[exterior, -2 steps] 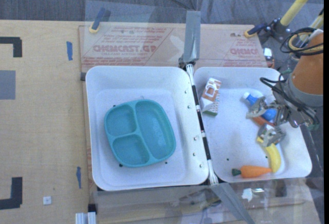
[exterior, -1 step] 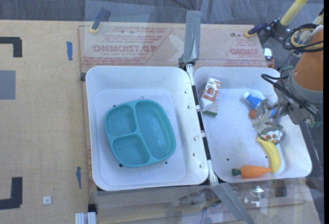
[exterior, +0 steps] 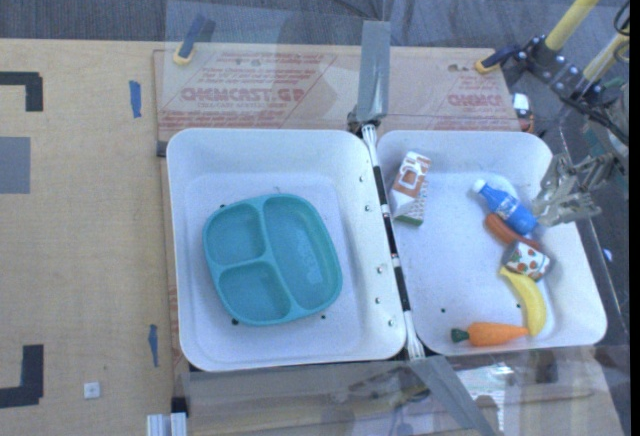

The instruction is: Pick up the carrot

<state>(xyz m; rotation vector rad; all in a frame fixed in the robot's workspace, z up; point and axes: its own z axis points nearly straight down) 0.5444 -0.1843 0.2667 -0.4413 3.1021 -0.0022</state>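
The carrot (exterior: 492,333), orange with a small green top pointing left, lies flat near the front edge of the right bin (exterior: 440,274). A yellow banana (exterior: 531,300) curves down beside its right end, touching or nearly touching it. My gripper (exterior: 563,198) hangs over the right bin's far right side, close to the blue bottle (exterior: 507,206) and well behind the carrot. It looks pale and blurred against the bin wall, and nothing is visibly held in it.
The right bin also holds a small carton (exterior: 410,188) at its back left, a red-orange sausage (exterior: 503,228) under the bottle, and a small patterned block (exterior: 527,262). A teal divided plate (exterior: 272,258) sits in the left bin (exterior: 190,174).
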